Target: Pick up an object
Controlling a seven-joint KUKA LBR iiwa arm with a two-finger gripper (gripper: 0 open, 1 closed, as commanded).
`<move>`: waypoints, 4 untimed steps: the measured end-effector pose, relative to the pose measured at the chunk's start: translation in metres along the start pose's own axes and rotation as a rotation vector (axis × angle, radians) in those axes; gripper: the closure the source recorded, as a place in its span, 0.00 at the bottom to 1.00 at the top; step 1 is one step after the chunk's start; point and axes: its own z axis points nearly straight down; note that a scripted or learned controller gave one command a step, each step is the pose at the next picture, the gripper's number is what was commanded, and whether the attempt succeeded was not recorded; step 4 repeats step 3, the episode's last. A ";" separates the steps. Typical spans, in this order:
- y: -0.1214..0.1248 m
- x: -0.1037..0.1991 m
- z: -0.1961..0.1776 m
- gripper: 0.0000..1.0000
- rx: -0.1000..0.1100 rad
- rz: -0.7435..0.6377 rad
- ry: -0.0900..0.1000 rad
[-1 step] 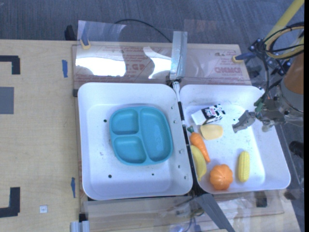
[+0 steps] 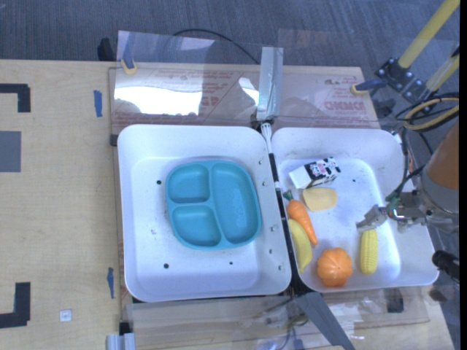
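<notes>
The right bin [image 2: 387,159] holds several toy foods. A black-and-white cow figure [image 2: 315,171] lies near its back left, with a pale yellow potato [image 2: 320,198] just in front of it. An orange carrot [image 2: 301,221] and a yellow banana [image 2: 299,245] lie along the left wall. An orange [image 2: 334,266] sits at the front, and a corn cob [image 2: 368,251] stands to its right. My gripper [image 2: 373,219] reaches in from the right and hovers just above the top end of the corn cob, with nothing seen held in it.
The left bin [image 2: 139,217] holds a blue divided plate [image 2: 213,203]. A clear panel and a metal divider post [image 2: 269,82] stand behind the bins. Cables and a yellow pole [image 2: 430,28] crowd the right side by the arm.
</notes>
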 end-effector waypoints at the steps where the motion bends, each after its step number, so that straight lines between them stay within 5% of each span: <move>1: -0.010 -0.010 0.031 0.00 -0.017 -0.030 0.001; 2: -0.010 -0.012 0.022 1.00 -0.018 -0.026 -0.003; 3: 0.028 0.019 -0.066 1.00 -0.021 0.014 -0.003; 4: 0.028 0.019 -0.066 1.00 -0.021 0.014 -0.003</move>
